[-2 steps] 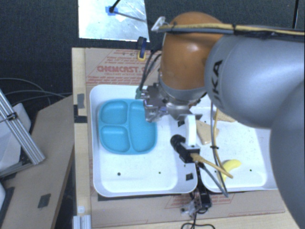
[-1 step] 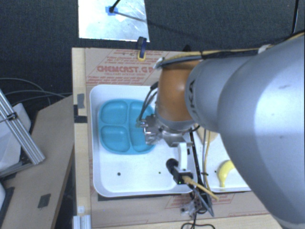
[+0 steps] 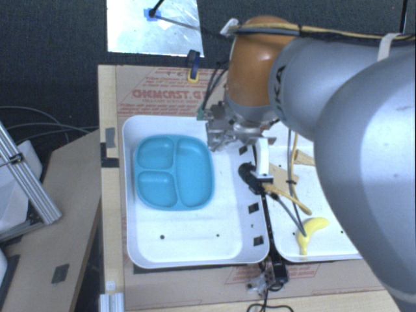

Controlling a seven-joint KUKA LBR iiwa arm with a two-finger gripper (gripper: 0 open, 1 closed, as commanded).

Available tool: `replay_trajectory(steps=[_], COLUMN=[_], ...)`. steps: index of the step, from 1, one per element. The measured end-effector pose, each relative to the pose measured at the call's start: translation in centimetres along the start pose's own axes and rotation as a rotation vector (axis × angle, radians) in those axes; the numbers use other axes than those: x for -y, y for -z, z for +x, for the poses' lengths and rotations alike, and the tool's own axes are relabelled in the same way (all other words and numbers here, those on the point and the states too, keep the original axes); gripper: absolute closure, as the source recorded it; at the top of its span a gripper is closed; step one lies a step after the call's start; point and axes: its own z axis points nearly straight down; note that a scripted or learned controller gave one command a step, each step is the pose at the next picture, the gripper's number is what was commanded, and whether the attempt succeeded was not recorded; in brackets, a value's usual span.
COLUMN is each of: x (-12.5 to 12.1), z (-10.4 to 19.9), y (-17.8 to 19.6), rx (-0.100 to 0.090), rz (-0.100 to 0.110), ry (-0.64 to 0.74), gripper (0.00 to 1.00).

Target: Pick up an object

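A light blue divided plate (image 3: pixel 174 172) lies flat in the left white bin (image 3: pixel 188 255), filling its upper left part. My gripper (image 3: pixel 218 139) hangs over the far right corner of that bin, just off the plate's upper right edge. Nothing shows between its tips. In the right bin (image 3: pixel 325 253) a yellow banana-shaped thing (image 3: pixel 311 231) lies near the front rim. A tan, stick-like wooden piece (image 3: pixel 290 188) lies slanted just behind it. The arm's bulk hides most of the right bin.
The grey arm with its orange band (image 3: pixel 257 57) covers the upper right of the view. Cardboard (image 3: pixel 162 93) lies under the bins. A blue and yellow clamp (image 3: pixel 193 65) sits behind the bins. A metal frame (image 3: pixel 26 181) stands at the left.
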Motion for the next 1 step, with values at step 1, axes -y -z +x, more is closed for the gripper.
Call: replay_trajectory(steps=[1], x=[1.78], z=[-1.95], y=[-4.95], rx=[0.002], rz=[0.014], ry=[0.0], gripper=[1.0])
